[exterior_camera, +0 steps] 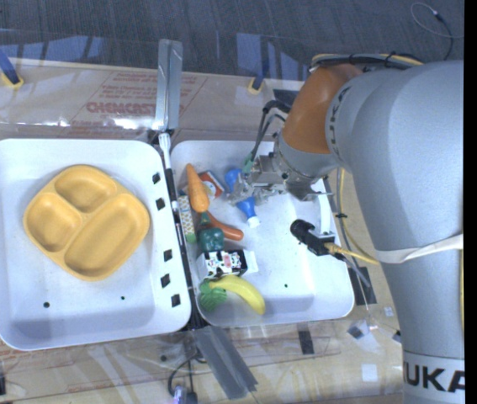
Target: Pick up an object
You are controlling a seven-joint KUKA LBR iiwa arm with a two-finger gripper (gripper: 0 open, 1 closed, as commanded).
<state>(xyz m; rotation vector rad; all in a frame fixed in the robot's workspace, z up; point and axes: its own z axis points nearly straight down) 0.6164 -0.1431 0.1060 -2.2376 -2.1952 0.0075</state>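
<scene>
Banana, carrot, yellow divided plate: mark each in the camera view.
banana (pixel 240 292): camera view, middle of its curved yellow body, front of the right bin.
carrot (pixel 196 189): camera view, middle of its orange length, by the right bin's left wall.
yellow divided plate (pixel 87 220): camera view, central ridge between compartments, left bin.

Left white bin (pixel 19 310) holding a yellow three-compartment plate (pixel 87 221), set toward its upper left. A row of black clips (pixel 167 255) runs along the divider between the two bins. Clear plastic sheeting with red print (pixel 120 99) covers the bench behind.
</scene>
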